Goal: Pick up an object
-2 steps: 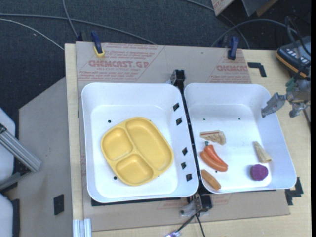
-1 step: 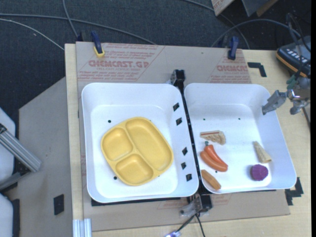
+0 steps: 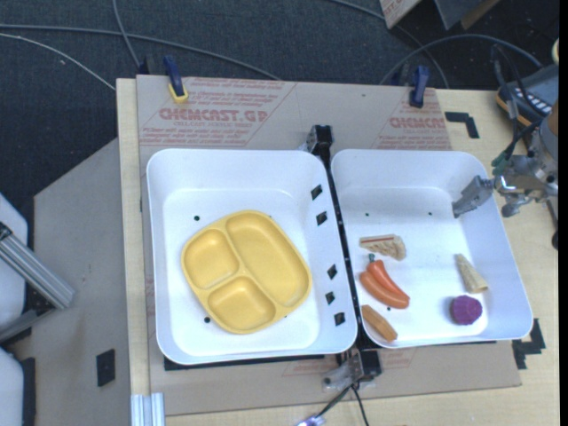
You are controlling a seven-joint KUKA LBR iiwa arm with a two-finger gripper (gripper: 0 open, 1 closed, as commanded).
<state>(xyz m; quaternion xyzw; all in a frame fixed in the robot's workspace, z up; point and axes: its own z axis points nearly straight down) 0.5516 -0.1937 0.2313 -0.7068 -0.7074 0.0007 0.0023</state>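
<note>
Nearest the camera, at the near edge of the right bin [image 3: 506,238]: a small orange-brown food piece [image 3: 380,324] and, further right, a purple ball [image 3: 466,310]. Just beyond them an orange carrot-like piece [image 3: 384,285], a tan wedge [image 3: 383,247] and a pale stick [image 3: 470,272] near the right wall. Five loose items, mostly apart; the carrot-like piece lies close to both the wedge and the orange-brown piece.

Left bin [image 3: 169,238]: holds a yellow divided tray [image 3: 246,271], lying flat.

Gripper [image 3: 470,197]: at the right bin's far right, above the rim area, well apart from every item. Grey fingertip visible; whether the fingers stand wide or narrow I cannot tell from this angle. Nothing seen between them.

Judgement: no target committed yet; pale stick is the nearest candidate.

Risks: stick sits by the wall, so a descending finger could strike the rim or pin it against the side. Ball would likely roll off a poor pinch. Carrot-like piece's neighbours crowd a finger.
</note>
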